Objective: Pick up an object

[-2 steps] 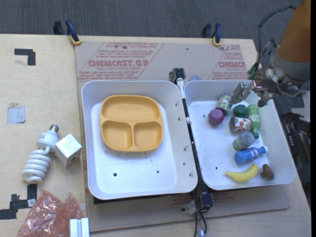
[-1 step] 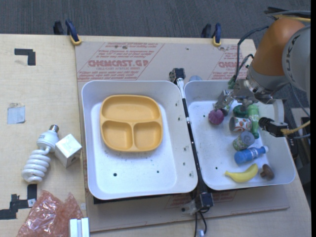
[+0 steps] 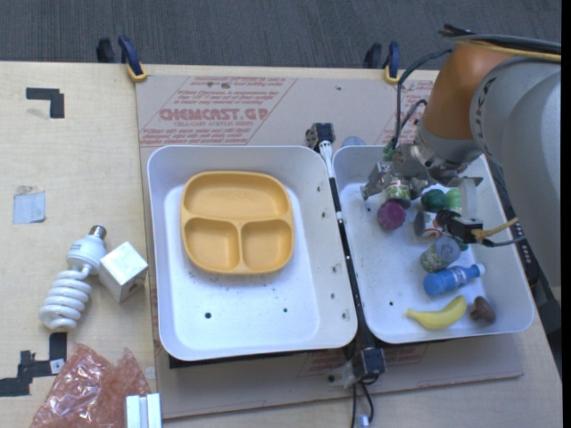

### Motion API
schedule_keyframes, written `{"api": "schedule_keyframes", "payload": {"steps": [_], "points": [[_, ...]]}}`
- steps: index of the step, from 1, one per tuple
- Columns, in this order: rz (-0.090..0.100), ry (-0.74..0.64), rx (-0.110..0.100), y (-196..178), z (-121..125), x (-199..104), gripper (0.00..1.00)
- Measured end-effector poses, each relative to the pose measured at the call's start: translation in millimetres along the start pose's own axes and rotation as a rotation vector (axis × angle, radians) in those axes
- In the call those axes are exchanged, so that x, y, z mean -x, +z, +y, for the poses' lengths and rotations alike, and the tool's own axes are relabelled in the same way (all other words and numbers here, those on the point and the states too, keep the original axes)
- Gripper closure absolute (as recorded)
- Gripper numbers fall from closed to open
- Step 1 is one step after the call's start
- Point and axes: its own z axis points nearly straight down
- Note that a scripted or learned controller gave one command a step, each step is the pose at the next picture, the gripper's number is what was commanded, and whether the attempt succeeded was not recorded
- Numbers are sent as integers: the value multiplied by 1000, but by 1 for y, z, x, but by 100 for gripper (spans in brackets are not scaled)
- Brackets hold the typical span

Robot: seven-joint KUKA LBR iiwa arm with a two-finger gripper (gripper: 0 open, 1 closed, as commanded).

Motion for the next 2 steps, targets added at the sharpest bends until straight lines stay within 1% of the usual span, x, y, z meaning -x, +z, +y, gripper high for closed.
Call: {"api": "schedule_keyframes", "payload": {"steps": [1, 2], "points": [[1, 2, -2, 0, -4, 10, 0], [1, 3, -2, 0, -91, -9, 0]]}}
